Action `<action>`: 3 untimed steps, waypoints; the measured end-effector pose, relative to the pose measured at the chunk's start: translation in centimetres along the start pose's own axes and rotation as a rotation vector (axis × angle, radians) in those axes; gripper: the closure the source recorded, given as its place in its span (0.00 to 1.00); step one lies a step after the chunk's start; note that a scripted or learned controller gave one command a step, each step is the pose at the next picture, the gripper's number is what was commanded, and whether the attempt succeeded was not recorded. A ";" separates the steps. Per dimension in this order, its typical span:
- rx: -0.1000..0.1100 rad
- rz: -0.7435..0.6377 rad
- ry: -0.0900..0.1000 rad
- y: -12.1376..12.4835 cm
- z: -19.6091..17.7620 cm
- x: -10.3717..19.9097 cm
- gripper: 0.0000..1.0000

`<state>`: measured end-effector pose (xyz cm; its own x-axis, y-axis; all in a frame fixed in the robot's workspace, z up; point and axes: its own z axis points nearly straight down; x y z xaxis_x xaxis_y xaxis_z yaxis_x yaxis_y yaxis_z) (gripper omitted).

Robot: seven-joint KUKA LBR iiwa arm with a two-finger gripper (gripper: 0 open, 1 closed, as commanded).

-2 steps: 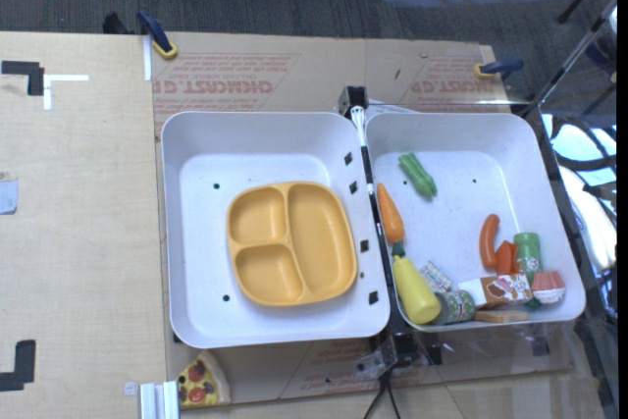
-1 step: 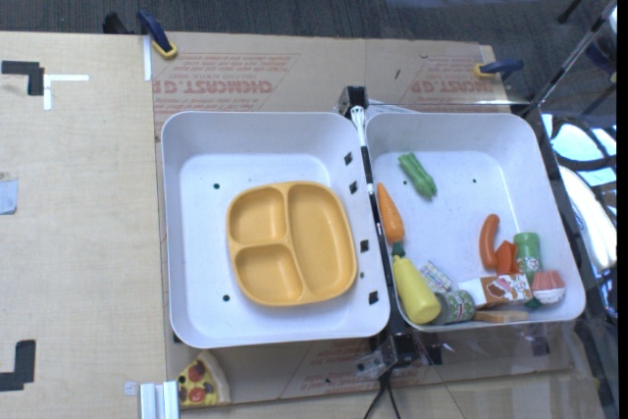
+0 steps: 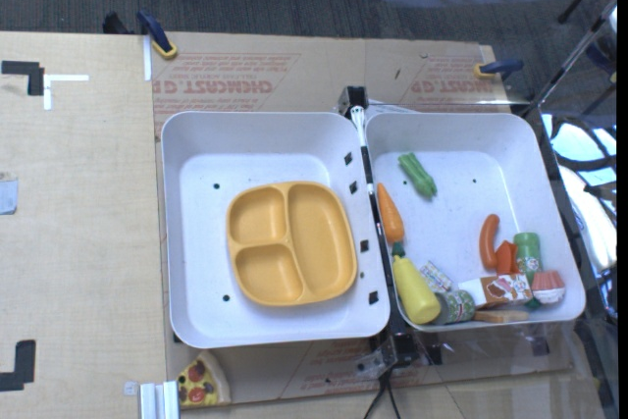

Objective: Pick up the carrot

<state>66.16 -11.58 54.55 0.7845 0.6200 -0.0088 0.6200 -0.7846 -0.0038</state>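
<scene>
A: Where does the carrot point(image 3: 391, 214) lie?
B: In the right bin point(image 3: 461, 140), against its left wall, tip pointing up the view, just above a yellow bottle point(image 3: 414, 289).
A: And relative to the gripper?
B: That cannot be told, nor how its jaws stand.
A: Counts?
B: One carrot, one bottle, one green pod point(image 3: 417, 175), a cluster of small packets at the bin's lower right. One yellow plate point(image 3: 291, 242) with three compartments in the left bin point(image 3: 196, 211). Two bins, two blue clamps point(image 3: 157, 36).

Orange carrot point(image 3: 391, 215) lies lengthwise against the right bin's left wall
</scene>
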 end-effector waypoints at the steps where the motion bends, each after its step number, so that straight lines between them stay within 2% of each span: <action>1: 0.001 -0.007 -0.004 0.0 -0.7 0.2 1.00; 2: 0.002 -0.006 -0.004 0.0 -0.7 0.2 0.00; 3: 0.002 -0.013 -0.007 0.0 -1.3 0.4 1.00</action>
<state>66.49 -11.29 55.89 0.7764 0.6301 -0.0153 0.6301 -0.7765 -0.0063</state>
